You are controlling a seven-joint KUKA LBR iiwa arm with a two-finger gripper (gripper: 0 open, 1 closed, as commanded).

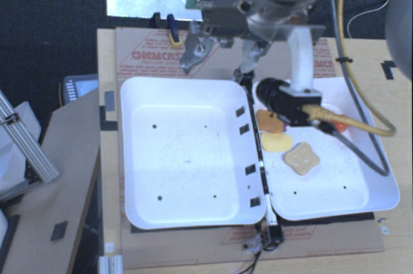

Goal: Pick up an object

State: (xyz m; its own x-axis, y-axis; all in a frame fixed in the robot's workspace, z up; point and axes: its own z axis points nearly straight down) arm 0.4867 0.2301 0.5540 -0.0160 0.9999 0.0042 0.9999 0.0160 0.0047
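Observation:
The right bin [361,192] holds an orange flat piece [270,121], a pale yellow piece [276,142] and a tan, biscuit-shaped piece [301,158], clustered near its left wall. A small red object [341,127] peeks out from behind a yellow cable. My gripper [221,58] hangs over the far edge of the bins, near the divider between them. It is open: one fingertip [192,55] sits above the left bin's back rim and the other [248,64] above the divider, with nothing between them.
The left bin [135,156] lies to the left of the divider. A black cylindrical unit [284,102] with a yellow cable [361,127] and a white strut [301,63] overhangs the right bin's back part. Cardboard [151,53] lies under both bins.

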